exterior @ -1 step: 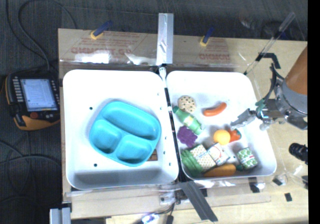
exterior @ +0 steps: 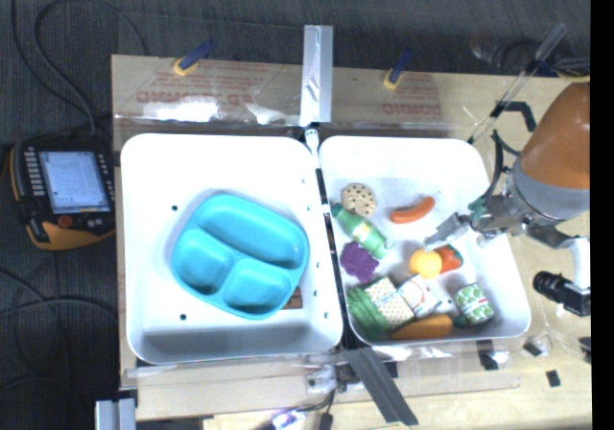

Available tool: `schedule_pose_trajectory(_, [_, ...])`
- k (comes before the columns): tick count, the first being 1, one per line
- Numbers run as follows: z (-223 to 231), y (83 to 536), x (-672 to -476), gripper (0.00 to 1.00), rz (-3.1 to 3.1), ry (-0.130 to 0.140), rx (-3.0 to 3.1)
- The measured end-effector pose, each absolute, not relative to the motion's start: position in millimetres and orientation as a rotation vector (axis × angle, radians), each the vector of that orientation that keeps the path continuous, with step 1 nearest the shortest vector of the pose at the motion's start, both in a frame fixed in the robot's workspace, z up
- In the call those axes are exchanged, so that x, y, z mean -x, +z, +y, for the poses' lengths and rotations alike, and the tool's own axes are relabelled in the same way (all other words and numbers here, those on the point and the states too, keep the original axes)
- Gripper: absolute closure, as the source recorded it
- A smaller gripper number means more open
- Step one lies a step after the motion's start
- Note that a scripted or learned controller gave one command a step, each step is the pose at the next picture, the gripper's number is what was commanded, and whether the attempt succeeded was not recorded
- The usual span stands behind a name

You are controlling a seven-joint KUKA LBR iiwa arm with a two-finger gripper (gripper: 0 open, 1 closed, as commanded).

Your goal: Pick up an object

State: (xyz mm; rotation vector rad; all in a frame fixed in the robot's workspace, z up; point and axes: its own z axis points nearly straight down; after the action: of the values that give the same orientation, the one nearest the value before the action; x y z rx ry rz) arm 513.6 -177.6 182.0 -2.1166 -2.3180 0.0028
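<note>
Gripper [exterior: 462, 226] hangs over the right bin [exterior: 451, 152] toward its right wall, just beside the yellow ball [exterior: 425, 263] and orange-red piece [exterior: 448, 257]; fingers look slightly parted with nothing between them, though they are small and hard to read. Toys crowd the near half of this bin; the orange sausage [exterior: 413, 211] and speckled cookie [exterior: 358, 198] lie apart on bare floor farther back. Best bet, I judge: choose an isolated piece, centre it between the jaws, descend straight, avoid neighbours.

Robotics lab, bench [exterior: 460, 97] with two white bins [exterior: 153, 179], teach pendant [exterior: 62, 190] on dark carpet, trailing cables [exterior: 58, 25]
</note>
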Motion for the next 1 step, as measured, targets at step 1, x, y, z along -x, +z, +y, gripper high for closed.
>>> schedule_pose_trajectory(1, [-189.3,117.6,-542.8,0.0,-2.507,0.002,1.889])
